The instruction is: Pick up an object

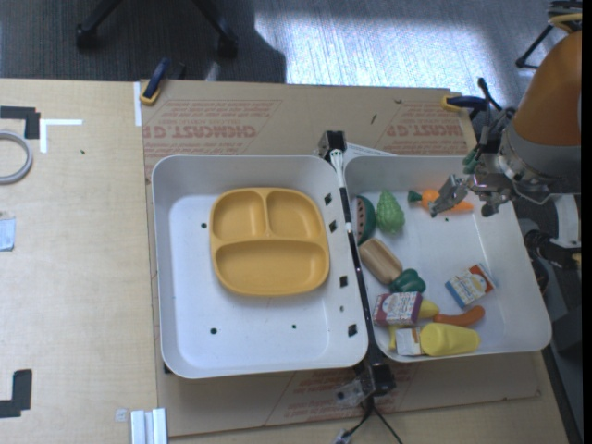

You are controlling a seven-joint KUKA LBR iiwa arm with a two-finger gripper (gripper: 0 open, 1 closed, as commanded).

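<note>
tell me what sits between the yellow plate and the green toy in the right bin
In the camera view, the bins' adjoining rims and a watermelon-slice toy lie between the yellow divided plate and the green toy.

Pale wooden counter (pixel 74 276), brown cardboard sheet (pixel 213 123) laid flat on it. On the cardboard: two shallow white plastic bins side by side, touching — left bin (pixel 176 340), right bin (pixel 518 336). On bare wood at left: black tape marks (pixel 18 118), white ring (pixel 14 158).
</note>
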